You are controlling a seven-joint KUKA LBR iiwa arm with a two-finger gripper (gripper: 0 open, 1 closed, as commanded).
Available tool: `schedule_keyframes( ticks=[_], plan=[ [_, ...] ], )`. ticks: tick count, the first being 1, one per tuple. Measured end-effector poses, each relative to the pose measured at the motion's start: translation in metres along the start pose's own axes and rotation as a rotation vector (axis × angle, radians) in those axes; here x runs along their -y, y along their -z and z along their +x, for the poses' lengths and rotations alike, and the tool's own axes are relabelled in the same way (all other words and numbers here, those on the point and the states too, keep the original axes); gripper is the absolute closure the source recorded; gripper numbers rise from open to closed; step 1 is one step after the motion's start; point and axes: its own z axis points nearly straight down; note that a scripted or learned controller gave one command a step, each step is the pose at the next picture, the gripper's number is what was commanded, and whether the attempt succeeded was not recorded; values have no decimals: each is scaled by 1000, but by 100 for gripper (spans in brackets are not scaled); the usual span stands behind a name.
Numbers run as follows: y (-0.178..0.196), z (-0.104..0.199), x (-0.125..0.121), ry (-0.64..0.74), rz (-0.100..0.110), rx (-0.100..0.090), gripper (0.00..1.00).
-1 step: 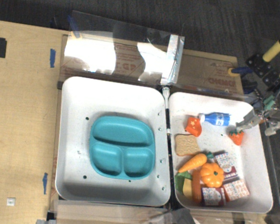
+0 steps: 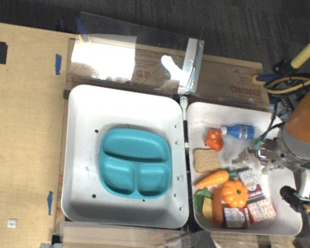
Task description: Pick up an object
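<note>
The bench carries two white bins. Over the right bin point(image 2: 295, 221) the gripper point(image 2: 257, 154) hangs; I cannot tell how its jaws stand. Beside it lie a carrot point(image 2: 211, 179), small pumpkin point(image 2: 234, 194) and bottle point(image 2: 239, 131). The left bin point(image 2: 77, 156) holds a teal divided tray point(image 2: 136, 162).

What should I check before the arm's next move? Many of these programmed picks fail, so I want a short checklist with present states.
1. Gripper is over the right white bin: ok.
2. Nothing visibly held between the fingers: cannot tell, the fingers are too small and cluttered to read.
3. Targets are within the right bin: ok; the blue and white bottle, small red toy and slice of toast lie near the gripper.
4. Targets lie apart: not ok; the orange carrot, orange pumpkin and red and white cartons crowd together.
5. Teal divided plate sits in the left white bin, away from the gripper: ok.
</note>
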Motion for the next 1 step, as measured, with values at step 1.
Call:
schedule_keyframes(
  ticks=[1],
  plan=[
    [-25, 23, 16, 202, -17, 4, 0]
  ],
)
